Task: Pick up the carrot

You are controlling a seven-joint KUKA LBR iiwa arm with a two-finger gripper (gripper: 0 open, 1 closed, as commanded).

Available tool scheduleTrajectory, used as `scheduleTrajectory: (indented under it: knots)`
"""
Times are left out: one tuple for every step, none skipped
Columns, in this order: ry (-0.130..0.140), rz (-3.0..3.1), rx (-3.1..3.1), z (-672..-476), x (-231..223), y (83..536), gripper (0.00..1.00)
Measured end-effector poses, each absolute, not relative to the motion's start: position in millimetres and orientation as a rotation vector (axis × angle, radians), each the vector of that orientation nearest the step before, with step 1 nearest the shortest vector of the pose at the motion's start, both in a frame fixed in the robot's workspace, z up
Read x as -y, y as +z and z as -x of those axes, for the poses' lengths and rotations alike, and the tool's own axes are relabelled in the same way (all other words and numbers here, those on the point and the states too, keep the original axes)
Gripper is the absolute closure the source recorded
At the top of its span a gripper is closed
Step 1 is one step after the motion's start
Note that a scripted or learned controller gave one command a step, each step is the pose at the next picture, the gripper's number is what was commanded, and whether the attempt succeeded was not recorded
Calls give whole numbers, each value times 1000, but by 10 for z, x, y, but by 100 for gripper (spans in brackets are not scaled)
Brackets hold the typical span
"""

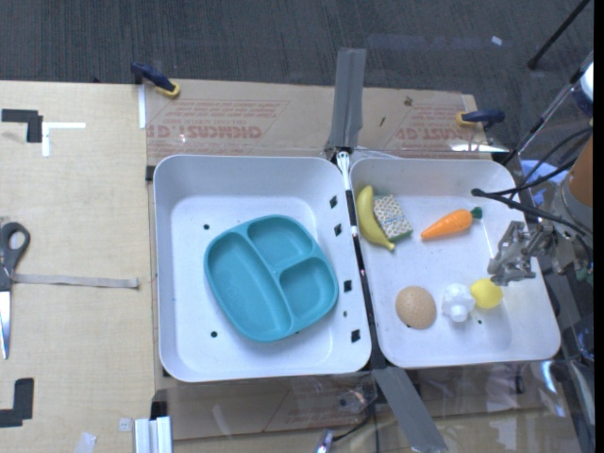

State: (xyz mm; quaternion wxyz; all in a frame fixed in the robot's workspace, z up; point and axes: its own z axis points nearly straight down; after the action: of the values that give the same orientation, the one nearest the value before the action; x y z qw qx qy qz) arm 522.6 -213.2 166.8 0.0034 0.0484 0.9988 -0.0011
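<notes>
Jaws hard to read at the right edge of the right bin (557, 343): metal gripper (514, 258) seen as a tangle of grey parts, open or closed impossible to tell. Nothing visible between them. Hanging over the bin's right side, just above and right of the yellow lemon-like piece (487, 293), with cables trailing off to the right.

Carrot (446, 224) lying loose on the bin floor, left of the gripper and apart from it. Bright orange, tapered body, pointed end toward the left and slightly down, small dark green stub at the right end. Smooth, toy-like surface, lying nearly level with a slight tilt.

Left of the carrot: a yellow banana (368, 223) curved along the bin's left wall, and a yellow-and-grey patterned sponge-like block (392, 217) touching it. Below the carrot: a tan, speckled round piece (415, 307), then a small white object (457, 303) just beside the lemon-like piece.

Further left of the carrot, past the divider between the bins: left bin (170, 281) holding a teal divided plate (271, 276) with three compartments, lying at a slant.

Far left of the carrot, on the bench (75, 347): scissors (8, 262) at the picture's edge. Above the carrot, behind both bins: a cardboard sheet (226, 125) held by two blue-and-yellow clamps (156, 78).
</notes>
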Motion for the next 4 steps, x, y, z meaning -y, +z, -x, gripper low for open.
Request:
scheduleTrajectory:
  knots:
    - [-1, -329, -3119, -5055, 2217, 1694, 100]
    - [-1, -728, -3050, -5918, 2213, 2453, 100]
    - [0, -1056, -2954, -5925, 1986, 934, 100]
    - [0, -1056, -2954, -5925, 1987, 934, 0]
